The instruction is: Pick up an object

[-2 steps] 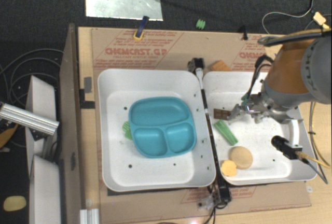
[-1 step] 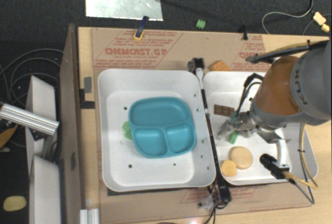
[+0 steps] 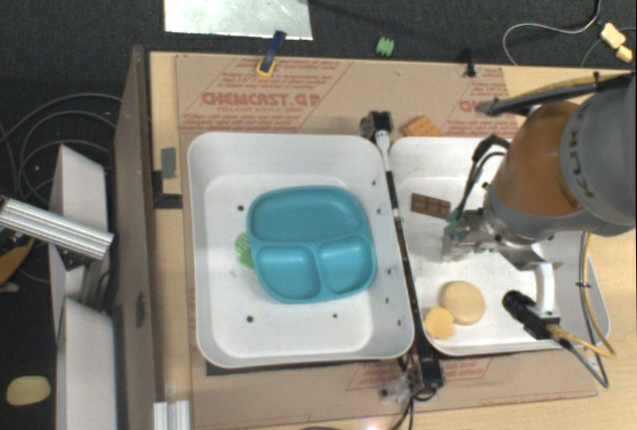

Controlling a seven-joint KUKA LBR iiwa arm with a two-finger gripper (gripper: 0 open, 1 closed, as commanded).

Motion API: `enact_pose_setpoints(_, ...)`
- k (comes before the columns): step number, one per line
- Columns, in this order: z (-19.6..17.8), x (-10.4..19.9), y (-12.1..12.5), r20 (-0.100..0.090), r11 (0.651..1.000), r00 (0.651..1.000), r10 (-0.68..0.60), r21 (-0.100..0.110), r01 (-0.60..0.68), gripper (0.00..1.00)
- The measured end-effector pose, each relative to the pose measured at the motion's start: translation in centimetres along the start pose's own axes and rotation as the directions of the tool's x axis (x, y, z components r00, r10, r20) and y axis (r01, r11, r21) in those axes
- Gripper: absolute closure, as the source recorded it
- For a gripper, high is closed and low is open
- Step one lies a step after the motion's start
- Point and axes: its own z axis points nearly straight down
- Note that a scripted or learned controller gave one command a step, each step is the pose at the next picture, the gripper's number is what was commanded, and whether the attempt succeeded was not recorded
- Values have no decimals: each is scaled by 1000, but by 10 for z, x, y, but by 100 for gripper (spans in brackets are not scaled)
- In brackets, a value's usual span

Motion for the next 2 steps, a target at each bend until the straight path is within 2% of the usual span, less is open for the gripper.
enact_pose_setpoints(1,-108,-17,23,4,1000,1000,-3,-8,3,100)
enact_pose_setpoints(2,-101,-16,20,1,1000,1000,-2,2,2,0)
